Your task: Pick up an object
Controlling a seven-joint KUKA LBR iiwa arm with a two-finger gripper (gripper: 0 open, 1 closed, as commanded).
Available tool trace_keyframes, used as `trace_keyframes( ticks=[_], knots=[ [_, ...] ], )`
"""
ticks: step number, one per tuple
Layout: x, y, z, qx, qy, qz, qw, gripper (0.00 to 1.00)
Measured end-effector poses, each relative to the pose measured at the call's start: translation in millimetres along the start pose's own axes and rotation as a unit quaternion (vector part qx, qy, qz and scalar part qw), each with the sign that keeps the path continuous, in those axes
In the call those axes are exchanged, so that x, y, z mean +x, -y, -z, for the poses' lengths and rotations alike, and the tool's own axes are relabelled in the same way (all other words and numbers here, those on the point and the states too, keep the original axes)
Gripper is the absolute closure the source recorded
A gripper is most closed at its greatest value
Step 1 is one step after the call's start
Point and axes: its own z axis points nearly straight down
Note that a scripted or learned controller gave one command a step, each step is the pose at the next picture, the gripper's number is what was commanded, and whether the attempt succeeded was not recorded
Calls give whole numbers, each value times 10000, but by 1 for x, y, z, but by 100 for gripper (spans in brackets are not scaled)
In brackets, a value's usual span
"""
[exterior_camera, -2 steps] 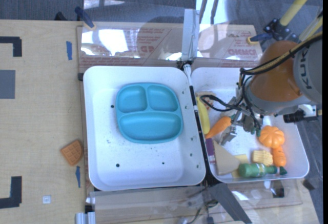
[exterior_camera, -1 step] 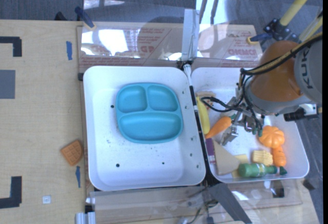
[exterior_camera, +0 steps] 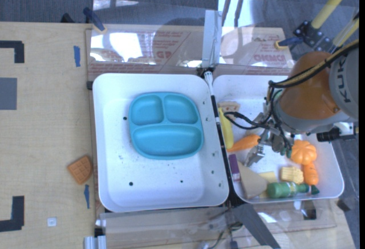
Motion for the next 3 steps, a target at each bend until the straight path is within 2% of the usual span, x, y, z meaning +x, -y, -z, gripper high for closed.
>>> trace_keyframes(
  ticks=[1, 2, 3],
  knots=[
    [20, 5, 1, -1, 8, 421, 9991, 0],
    [1, 30, 0, -7, 4, 1185, 9930, 0],
    [-67, 5, -2, -3, -14, 1159, 9933, 0]
  ],
)
